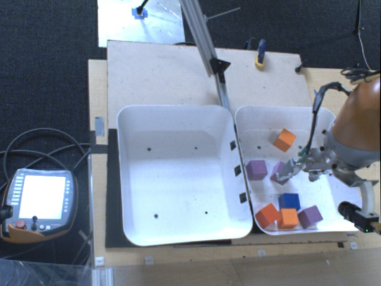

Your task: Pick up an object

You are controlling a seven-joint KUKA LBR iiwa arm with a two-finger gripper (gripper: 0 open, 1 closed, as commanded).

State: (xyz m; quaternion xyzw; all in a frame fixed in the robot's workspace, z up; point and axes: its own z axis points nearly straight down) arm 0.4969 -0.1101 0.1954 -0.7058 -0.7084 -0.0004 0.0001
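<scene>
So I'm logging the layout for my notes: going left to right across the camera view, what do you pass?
Teach pendant → left bin → purple cube → red cube → lone orange cube → purple cube at the front → orange band on the arm.

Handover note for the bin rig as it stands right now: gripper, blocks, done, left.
Gripper: low in the right white bin, at a purple block; whether it is gripped is unclear.
Blocks, all in the right bin: orange cube at the back, purple cube mid-left, and at the front a red-orange cube, blue cube, small orange cube and purple cube.
Done: arm has reached a block.
Left: confirm the grasp, lift.
</scene>
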